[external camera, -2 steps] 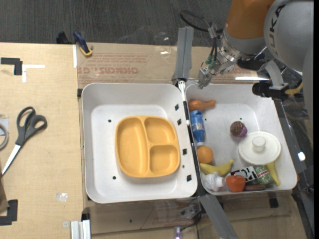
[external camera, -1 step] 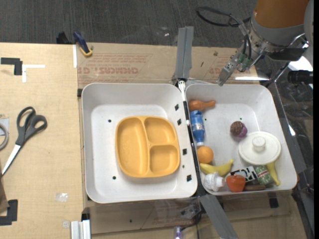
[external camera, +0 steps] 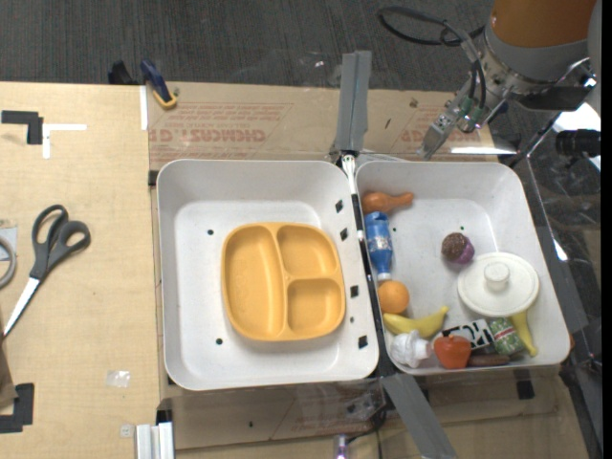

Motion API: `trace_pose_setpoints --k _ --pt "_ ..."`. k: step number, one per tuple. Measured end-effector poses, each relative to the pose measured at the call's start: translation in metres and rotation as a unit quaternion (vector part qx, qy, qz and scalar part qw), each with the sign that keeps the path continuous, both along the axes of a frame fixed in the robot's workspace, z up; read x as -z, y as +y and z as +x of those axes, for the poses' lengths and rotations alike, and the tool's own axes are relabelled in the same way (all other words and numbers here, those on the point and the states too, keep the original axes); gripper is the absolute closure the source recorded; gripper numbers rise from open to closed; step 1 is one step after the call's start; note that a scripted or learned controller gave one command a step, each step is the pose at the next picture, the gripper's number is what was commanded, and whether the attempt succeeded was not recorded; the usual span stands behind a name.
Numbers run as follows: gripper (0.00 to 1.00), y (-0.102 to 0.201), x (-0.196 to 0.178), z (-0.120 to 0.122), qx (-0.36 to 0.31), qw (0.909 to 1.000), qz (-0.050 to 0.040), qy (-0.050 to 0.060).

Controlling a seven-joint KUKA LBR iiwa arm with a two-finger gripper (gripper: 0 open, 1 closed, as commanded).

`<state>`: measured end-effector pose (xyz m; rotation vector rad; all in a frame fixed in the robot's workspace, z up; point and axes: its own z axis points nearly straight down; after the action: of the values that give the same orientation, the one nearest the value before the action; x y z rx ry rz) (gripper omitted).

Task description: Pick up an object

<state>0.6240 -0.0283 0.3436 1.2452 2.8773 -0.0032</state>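
The right bin (external camera: 512,194) holds several items: an orange carrot-shaped toy (external camera: 387,200), a blue bottle (external camera: 379,242), an orange fruit (external camera: 393,296), a purple ball (external camera: 457,248), a white round lid (external camera: 496,283), a banana (external camera: 418,322), a red tomato (external camera: 452,352) and a small white piece (external camera: 408,351). My gripper (external camera: 454,118) hangs beyond the far rim of this bin, above the cardboard and apart from every item. The grey arm with its orange band (external camera: 540,8) rises at the top right.
The left bin (external camera: 182,256) holds a yellow divided plate (external camera: 283,280). Scissors (external camera: 48,242) lie on the wooden bench at left. A blue clamp (external camera: 158,82) sits at the cardboard's far left corner. Black cables (external camera: 421,25) loop behind the bins.
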Motion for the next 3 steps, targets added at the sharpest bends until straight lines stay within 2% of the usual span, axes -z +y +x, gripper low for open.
trace_pose_setpoints --k 2,3 --pt "1.00 0.000 -0.018 0.002 -0.002 1.0000 -0.0021 -0.002" --pt "1.00 -0.026 0.024 -0.066 0.015 0.9999 0.0013 0.003"
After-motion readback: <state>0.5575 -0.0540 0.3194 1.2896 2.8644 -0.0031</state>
